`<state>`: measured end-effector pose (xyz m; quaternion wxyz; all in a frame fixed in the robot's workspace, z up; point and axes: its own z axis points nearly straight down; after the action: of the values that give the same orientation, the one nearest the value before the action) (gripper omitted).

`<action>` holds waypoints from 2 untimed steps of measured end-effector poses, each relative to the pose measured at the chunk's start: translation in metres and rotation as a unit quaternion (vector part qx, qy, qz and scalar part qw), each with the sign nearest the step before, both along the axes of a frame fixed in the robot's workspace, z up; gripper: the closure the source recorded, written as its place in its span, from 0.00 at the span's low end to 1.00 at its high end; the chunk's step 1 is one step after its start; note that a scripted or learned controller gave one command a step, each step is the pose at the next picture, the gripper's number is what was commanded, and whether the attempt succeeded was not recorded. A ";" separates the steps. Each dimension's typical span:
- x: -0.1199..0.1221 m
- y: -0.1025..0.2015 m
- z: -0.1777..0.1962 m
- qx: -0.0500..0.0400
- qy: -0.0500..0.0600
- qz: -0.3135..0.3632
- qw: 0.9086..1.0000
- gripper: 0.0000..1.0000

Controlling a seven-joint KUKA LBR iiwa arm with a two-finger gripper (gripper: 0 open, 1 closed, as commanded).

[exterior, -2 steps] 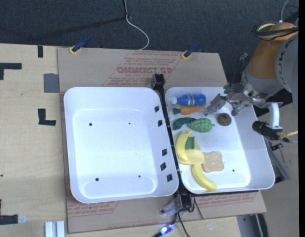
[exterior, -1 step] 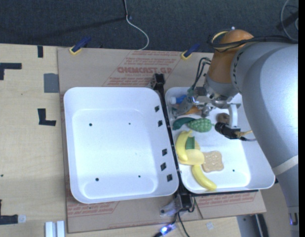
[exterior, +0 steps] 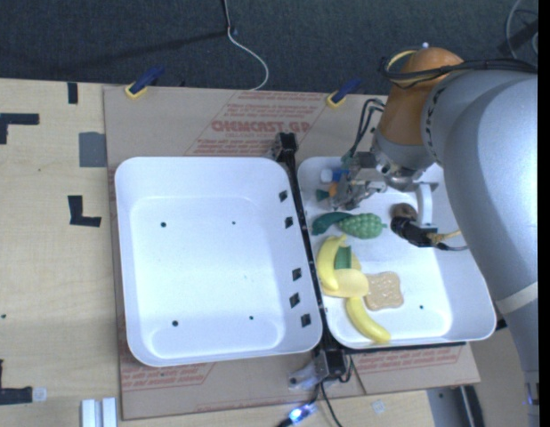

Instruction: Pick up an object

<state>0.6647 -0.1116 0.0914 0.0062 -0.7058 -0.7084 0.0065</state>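
Robotics lab: taped bench (exterior: 44,238), cardboard underlay (exterior: 248,127), white bins (exterior: 133,238).

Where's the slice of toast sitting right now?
The toast lies in the right bin, toward its near edge, touching the right side of the yellow banana.

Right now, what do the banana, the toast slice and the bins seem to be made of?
Banana: likely glossy moulded plastic, uniformly yellow with a sheen. Toast slice: probably matte plastic or foam, flat tan. Bins: smooth white plastic, with rounded moulded corners.
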 end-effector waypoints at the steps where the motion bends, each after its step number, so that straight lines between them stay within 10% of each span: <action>1: -0.004 0.017 -0.008 0.000 -0.007 -0.001 1.000 1.00; 2: 0.000 0.002 -0.010 0.003 0.001 -0.001 1.000 1.00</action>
<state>0.6648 -0.1099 0.0816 0.0086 -0.7066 -0.7075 0.0051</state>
